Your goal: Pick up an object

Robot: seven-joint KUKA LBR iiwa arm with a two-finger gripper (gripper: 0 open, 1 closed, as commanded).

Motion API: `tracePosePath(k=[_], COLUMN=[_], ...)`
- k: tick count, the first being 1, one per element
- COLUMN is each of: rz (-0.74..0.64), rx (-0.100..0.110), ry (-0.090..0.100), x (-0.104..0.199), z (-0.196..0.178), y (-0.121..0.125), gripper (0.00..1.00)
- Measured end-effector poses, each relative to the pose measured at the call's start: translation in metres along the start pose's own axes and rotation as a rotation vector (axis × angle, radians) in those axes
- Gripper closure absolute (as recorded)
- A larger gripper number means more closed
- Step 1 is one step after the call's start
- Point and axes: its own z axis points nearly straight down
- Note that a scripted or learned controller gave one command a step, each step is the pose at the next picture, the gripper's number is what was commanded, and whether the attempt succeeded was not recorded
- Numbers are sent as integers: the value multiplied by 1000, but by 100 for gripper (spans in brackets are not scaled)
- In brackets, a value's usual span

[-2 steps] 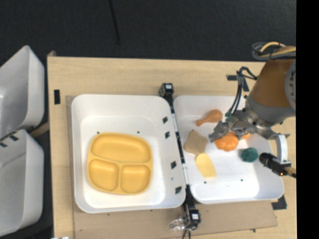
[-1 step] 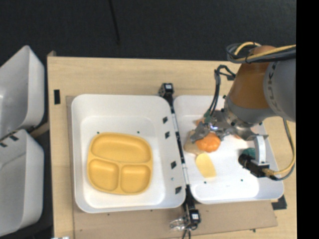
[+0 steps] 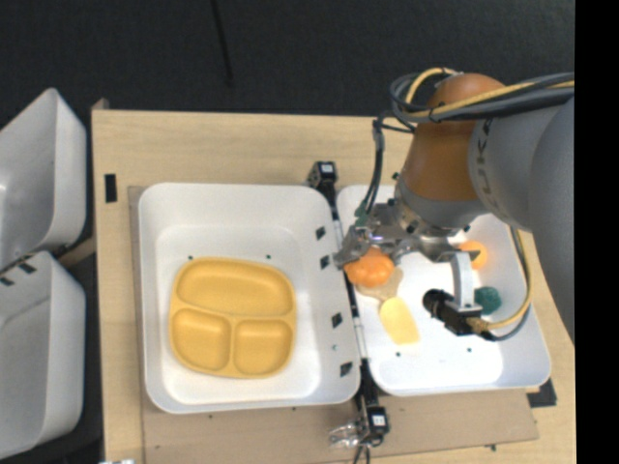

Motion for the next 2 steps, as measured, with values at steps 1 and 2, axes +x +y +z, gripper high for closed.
tracePosePath(k=[1,2], rz=[2,1], rx=[2,1], ry=[-1,0], x=[43,92], z=[-10,-27], y=[5,2], gripper=[100,100])
